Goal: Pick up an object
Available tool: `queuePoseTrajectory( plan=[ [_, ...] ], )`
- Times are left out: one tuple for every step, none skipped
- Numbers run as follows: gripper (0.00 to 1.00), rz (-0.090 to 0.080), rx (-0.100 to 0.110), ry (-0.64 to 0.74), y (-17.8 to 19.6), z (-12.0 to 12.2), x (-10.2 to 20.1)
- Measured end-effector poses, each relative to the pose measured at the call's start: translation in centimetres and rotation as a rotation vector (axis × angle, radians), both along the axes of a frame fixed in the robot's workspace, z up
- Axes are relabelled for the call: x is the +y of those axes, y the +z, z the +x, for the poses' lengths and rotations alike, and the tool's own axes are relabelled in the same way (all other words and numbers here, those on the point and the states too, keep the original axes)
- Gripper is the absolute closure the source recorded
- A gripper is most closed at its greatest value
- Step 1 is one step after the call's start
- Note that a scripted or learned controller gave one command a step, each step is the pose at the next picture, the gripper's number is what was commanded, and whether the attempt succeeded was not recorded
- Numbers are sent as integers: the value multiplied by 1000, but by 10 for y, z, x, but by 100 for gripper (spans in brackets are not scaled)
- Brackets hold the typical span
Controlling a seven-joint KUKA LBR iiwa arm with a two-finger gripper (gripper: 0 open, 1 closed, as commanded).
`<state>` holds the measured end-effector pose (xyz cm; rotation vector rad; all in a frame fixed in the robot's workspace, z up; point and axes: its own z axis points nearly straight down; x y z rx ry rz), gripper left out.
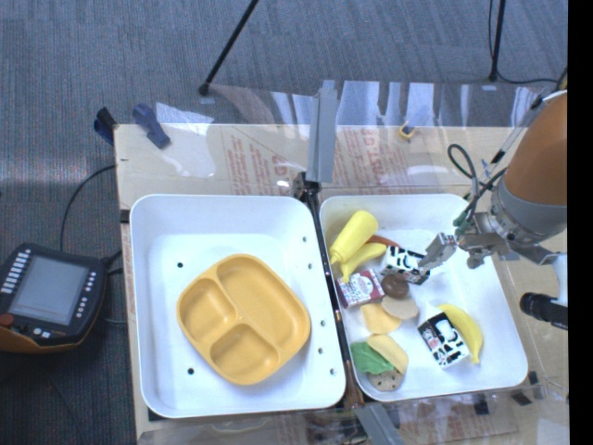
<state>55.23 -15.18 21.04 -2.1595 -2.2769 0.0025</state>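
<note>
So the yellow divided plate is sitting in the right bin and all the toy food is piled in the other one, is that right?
Not quite. The camera view shows the yellow divided plate in the left bin, not the right. The toy food, such as the banana and the yellow bottle, is piled in the other one, the right bin.

Bench [259,160] bearing two white bins [148,239] side by side

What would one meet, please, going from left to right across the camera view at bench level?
Black handheld control pendant with grey screen → yellow divided plastic tray → yellow squeeze bottle → yellow toy banana.
</note>
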Motion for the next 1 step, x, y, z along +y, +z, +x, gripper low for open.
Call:
queuePoseTrajectory(
  plan=[
    [0,1,-4,-72,49,20,93]
  ],
)
